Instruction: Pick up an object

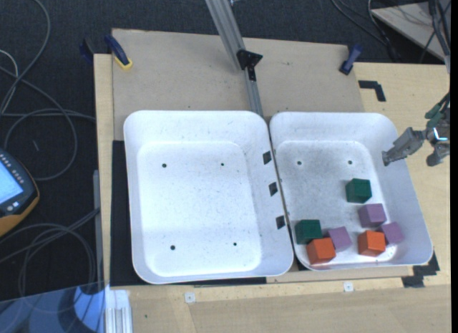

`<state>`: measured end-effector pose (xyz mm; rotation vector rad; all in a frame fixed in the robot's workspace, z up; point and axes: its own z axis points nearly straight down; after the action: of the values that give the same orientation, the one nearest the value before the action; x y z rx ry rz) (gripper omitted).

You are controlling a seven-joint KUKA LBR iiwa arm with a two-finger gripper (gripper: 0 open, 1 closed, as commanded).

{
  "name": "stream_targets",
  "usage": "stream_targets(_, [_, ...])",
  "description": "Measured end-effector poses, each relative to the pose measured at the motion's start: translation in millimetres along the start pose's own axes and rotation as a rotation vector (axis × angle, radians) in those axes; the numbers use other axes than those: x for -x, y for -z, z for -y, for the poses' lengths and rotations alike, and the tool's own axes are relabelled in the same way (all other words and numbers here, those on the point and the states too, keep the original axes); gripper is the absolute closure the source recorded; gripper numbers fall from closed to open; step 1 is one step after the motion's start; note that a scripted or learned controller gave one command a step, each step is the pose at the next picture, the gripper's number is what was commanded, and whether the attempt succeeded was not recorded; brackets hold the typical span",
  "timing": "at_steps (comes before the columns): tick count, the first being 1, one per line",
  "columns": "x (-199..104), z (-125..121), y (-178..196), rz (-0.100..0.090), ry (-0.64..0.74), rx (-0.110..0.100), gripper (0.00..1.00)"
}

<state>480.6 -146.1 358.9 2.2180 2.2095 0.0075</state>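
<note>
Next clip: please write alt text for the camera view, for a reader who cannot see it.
Overhead view of two shallow white bins side by side; the right white bin holds seven small blocks near its front: two green cubes, two orange cubes and three purple cubes. The grey two-finger gripper sits at that bin's right rim, holding nothing. The left white bin adjoins it.

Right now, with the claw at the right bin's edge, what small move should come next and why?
Probably shift the claw left and toward the green block. The claw sits over the right bin's right rim, holding nothing, and that block stands apart from the cluster nearer the front.
</note>
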Motion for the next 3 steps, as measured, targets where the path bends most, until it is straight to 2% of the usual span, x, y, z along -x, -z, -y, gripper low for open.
stream_targets(1, [24.4,-39.2,-28.8,-0.002,0.002,-0.009,0.00])
stream_targets(2, [41.9,-46.5,-150.6,-0.007,0.002,-0.020,0.00])
stream_targets(3, [22.9,-141.9,-208.4,-0.005,0.008,-0.010,0.00])
